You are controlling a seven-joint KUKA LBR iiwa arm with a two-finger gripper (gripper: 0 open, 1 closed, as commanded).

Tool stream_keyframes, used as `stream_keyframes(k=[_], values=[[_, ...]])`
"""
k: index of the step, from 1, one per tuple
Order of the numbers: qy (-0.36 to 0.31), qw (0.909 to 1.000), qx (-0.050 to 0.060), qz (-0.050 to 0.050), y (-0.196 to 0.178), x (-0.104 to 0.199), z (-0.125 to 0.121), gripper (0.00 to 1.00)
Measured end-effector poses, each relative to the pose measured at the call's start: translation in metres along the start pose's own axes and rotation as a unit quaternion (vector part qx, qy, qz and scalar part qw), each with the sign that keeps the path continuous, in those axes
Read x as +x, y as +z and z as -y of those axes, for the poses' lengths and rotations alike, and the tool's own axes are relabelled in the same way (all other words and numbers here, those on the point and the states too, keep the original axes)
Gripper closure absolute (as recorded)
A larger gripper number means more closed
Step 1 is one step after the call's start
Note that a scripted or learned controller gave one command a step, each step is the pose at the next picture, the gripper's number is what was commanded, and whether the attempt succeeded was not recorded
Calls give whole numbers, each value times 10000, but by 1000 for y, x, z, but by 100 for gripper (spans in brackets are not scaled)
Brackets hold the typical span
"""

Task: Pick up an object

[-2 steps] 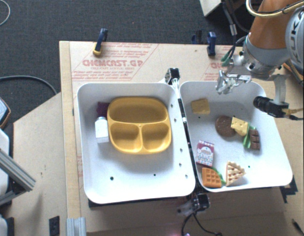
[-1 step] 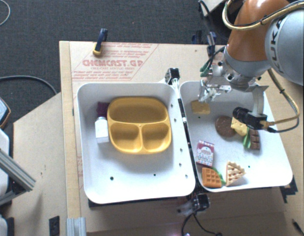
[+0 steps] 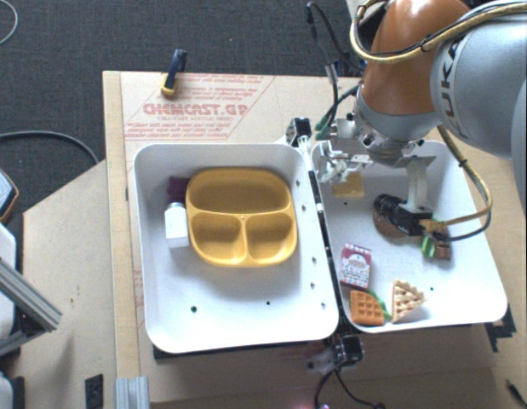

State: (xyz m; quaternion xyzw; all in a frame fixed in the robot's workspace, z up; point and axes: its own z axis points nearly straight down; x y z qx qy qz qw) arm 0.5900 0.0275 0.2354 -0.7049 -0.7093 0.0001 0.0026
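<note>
**Pick attempt: tool low over the right bin, nothing secured yet**

My tool [image 3: 335,164] stood at the back corner of the right shallow white bin [image 3: 467,279], on the side that meets the other bin. It was just above a small flat tan block [image 3: 349,187]. I could not tell whether the tool was apart or together, and I saw nothing clamped in it.

Judged step: approach or descent onto the block, with the pick not yet made. The next move would call for centring over the block, lowering close to the bin floor, closing, then lifting straight up clear of the adjacent wall.

Block: squarish, thin, matt tan, lying flat. Its low profile may be hard to catch.

Other candidates lay nearer the front: a red-and-white packet [image 3: 355,265] and an orange waffle square [image 3: 365,308].
</note>
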Motion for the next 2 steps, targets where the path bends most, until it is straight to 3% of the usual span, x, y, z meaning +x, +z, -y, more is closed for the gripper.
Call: stream_keyframes(k=[1,2], values=[[2,10000,12,5,22,51,15,100],[35,10000,-25,19,18,41,10,100]])
